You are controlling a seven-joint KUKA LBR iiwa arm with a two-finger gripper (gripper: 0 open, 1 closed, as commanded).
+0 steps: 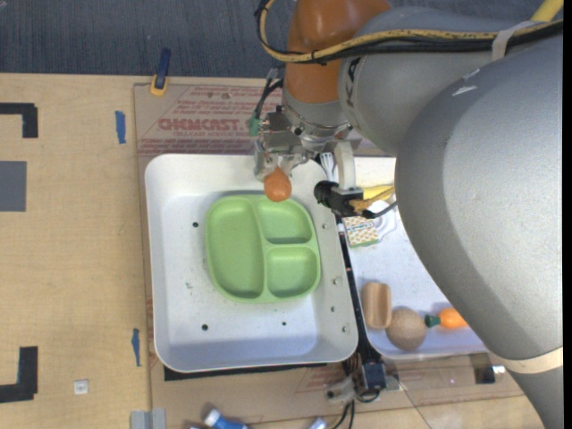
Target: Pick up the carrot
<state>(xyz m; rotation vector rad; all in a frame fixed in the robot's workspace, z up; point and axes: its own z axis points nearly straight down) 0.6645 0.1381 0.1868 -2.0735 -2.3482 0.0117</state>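
Note:
A small orange carrot (278,187), rounded at its lower end, hangs between the fingertips of my gripper (276,173). The gripper is shut on its upper part. It hovers over the far edge of the green divided plate (234,248), which lies in the left white bin (170,266). The carrot looks lifted off the plate rather than resting on it. The grey arm with its orange band comes in from the upper right and hides much of the right bin.
In the right bin (407,257) lie a tan wooden block (376,305), a beige ball (406,328), a bright orange piece with a green tip (451,319) half under the arm, and a patterned packet (361,231). Yellow and black cables hang beside the wrist.

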